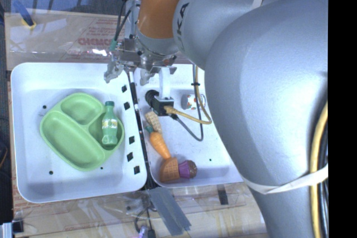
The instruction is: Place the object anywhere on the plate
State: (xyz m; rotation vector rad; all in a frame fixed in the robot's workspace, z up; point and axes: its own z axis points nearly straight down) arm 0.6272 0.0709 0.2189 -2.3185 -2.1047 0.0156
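The bottle (pixel 110 125) lay on the plate (pixel 67 136), below and left of the gripper (pixel 131 72), whose fingers hung apart, empty.

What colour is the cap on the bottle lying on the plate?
Dark green, on the pale green plastic bottle lying on the light green divided plate, seen in the camera view.

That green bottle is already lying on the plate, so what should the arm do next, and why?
Probably lift a little and draw back toward the right. The green bottle already rests in the right-hand compartment of the green plate in the left bin, while the gripper sits above the divider between the bins, apart from the bottle. Nothing seems left to carry.
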